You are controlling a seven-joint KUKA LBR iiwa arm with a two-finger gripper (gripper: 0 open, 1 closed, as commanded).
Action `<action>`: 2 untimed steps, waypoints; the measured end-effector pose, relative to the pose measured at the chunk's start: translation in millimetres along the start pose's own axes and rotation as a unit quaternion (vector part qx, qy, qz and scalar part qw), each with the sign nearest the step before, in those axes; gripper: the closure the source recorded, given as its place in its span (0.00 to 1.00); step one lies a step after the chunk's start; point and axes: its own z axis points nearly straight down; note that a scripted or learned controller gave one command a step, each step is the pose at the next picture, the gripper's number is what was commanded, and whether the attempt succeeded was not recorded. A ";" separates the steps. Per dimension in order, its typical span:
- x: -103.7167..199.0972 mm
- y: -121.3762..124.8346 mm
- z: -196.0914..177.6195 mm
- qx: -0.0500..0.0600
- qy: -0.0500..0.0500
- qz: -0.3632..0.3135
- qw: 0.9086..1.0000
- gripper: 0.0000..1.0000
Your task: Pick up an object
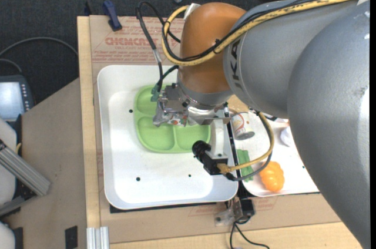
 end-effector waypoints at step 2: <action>-37.8 130.0 20.8 -0.007 0.001 -0.001 1.000 1.00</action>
